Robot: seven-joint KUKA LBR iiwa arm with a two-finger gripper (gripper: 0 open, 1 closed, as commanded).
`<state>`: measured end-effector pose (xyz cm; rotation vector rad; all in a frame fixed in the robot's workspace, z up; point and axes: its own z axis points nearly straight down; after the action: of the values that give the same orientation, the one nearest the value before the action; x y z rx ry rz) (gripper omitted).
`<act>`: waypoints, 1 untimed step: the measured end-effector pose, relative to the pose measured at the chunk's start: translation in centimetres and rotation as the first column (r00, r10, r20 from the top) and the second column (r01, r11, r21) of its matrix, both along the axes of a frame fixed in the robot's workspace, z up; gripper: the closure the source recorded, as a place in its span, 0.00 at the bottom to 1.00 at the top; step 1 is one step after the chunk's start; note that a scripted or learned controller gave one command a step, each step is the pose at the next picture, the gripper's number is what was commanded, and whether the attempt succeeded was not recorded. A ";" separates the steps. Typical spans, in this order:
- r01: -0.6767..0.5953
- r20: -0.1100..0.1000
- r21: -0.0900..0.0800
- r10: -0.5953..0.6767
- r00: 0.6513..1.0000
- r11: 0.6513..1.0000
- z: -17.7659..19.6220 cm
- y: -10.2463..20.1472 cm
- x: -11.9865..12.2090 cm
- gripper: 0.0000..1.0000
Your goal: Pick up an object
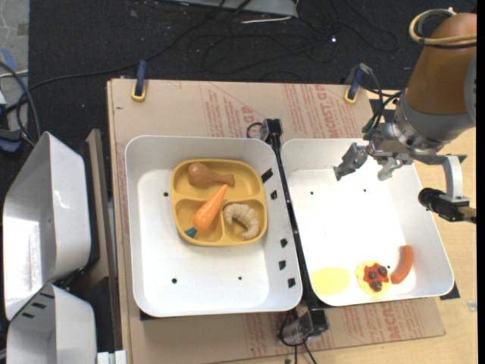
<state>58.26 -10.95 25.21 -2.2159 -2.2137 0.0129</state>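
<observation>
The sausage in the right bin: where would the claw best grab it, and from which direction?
Probably across the middle of the sausage, coming straight down from above. It lies flat and slanted near the right bin's front right corner, so the claw should close across its narrow width. Its top end sits close to the bin wall and the pizza slice lies just left of its lower end, leaving the middle freest.

Bins [151, 226]: I see smooth, glossy white plastic.
Tray [182, 174]: matt yellow plastic.
Bench [197, 105]: printed brown cardboard.
</observation>
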 end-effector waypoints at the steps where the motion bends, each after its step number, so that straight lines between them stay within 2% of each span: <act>1: -0.002 0.012 -0.001 0.002 1.000 1.000 0.7 0.0 0.2 0.00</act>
<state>58.47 -10.93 25.87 -2.2202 -2.2228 0.0013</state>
